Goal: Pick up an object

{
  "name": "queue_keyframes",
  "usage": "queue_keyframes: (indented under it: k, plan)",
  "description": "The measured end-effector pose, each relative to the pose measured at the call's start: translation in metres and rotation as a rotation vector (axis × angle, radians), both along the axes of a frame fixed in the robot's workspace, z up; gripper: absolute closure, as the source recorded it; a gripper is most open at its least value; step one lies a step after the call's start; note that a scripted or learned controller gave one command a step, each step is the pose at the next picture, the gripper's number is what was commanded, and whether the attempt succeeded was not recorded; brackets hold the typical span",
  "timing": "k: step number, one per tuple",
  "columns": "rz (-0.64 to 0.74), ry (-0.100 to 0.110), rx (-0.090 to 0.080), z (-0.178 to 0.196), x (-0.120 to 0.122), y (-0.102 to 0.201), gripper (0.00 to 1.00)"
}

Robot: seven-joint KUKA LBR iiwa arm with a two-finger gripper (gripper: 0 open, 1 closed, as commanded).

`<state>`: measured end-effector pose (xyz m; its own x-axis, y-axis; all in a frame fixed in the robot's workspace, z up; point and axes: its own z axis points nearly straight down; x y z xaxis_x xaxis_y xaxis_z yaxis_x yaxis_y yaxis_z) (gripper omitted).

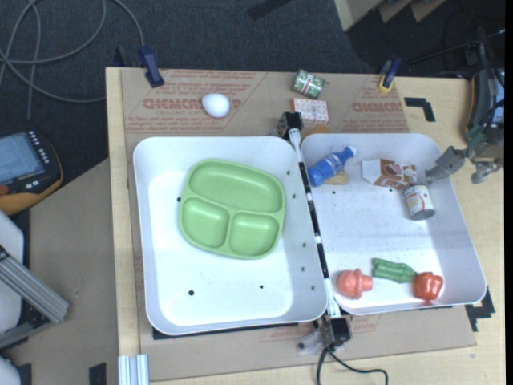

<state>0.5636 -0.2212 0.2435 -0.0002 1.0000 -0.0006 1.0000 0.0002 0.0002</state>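
Observation:
The right bin holds a blue bottle, a white and brown packet, a small can, a green toy, an orange-red toy and a red pepper. My gripper hangs over the bin's right rim near the far corner, open, with nothing between its fingers. One grey finger points toward the packet and the can, a short way to their right.
A green divided plate lies in the left bin. On the cardboard behind the bins lie a white egg, a small green can and a little packet. Blue clamps hold the board's far edge.

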Motion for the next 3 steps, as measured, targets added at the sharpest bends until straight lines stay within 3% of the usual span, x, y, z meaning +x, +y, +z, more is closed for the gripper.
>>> queue_keyframes:
  k: [1, 2, 3]
  plan:
    - [0.001, 0.003, 0.002, -0.059, 0.026, 0.005, 0.0]
    - [0.001, 0.002, 0.003, -0.129, 0.023, -0.001, 0.0]
    - [0.001, -0.003, 0.0, -0.117, 0.025, -0.002, 1.0]
